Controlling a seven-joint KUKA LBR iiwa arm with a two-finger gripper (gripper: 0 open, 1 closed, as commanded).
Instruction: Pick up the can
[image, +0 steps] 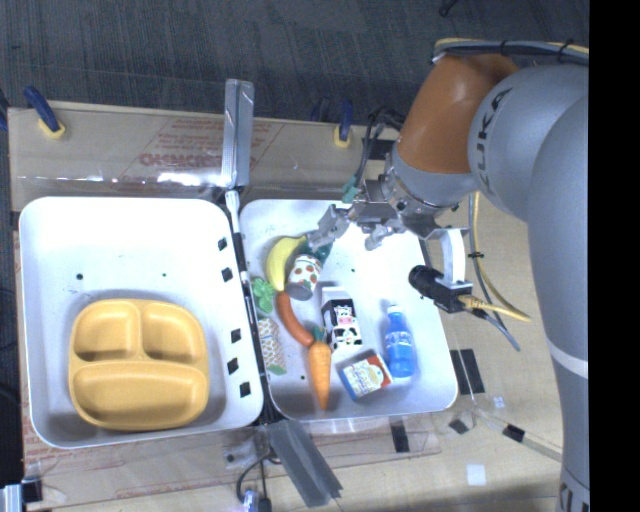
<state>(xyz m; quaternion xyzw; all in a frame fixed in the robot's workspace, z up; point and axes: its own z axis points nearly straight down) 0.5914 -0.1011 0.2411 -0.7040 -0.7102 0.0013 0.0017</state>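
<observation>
One fixed camera looks down at a slant on both bins (130, 215), the arm (520, 130) entering from the right.

Bench (500, 390) — a pale work surface bearing two shallow white bins side by side. The left bin (60, 230) and the right bin (420, 400) rest directly on it, their inner walls touching along a metal divider (238, 130).

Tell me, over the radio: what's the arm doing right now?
Gripper open, poised over the right bin, holding nothing. Can lying beside the banana, untouched. Hot dog and carrot crowd close.
</observation>
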